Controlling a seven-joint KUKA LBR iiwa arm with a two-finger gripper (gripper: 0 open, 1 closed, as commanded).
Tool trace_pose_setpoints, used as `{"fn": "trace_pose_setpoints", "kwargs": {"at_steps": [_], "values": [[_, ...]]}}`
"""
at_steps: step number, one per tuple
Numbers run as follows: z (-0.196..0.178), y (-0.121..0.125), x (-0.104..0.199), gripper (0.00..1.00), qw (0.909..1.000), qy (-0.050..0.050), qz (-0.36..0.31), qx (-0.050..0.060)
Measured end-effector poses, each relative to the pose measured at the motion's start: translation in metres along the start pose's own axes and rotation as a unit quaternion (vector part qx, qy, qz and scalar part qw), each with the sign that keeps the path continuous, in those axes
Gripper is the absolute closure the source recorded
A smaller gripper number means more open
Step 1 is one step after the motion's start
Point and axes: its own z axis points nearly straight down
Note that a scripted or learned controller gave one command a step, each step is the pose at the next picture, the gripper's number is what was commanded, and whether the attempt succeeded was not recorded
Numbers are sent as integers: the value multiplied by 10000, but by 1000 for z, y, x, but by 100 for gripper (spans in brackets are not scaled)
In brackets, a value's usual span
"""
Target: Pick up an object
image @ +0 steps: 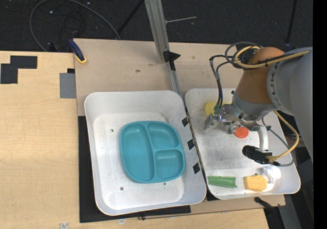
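My gripper [218, 119] hangs low over the back part of the right bin [225, 151], under the grey arm with its orange band. A small yellow object [210, 107] lies just left of and behind it, close to the bin's back-left corner. A red-orange round object [240, 132] sits right beside the gripper on its right. Near the front wall lie a green oblong piece [222, 181] and a yellow-orange chunk [255, 184], with a whitish item [271, 173] next to it. Nothing shows as held.
The left bin [102, 172] holds a teal divided plate [152, 150]. A metal post [156, 23] rises behind the bins. Black clips [190, 143] sit along the seam between the bins. Bare floor lies in the middle of the right bin.
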Motion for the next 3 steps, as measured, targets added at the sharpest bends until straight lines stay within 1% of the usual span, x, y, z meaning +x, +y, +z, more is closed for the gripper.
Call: {"fn": "trace_pose_setpoints", "kwargs": {"at_steps": [1,2,3], "values": [[-12,0,-1,100,10000,-2,15,-6],[-71,6,-8,100,10000,-8,12,-40],[-122,1,0,100,10000,-5,-12,-44]]}}
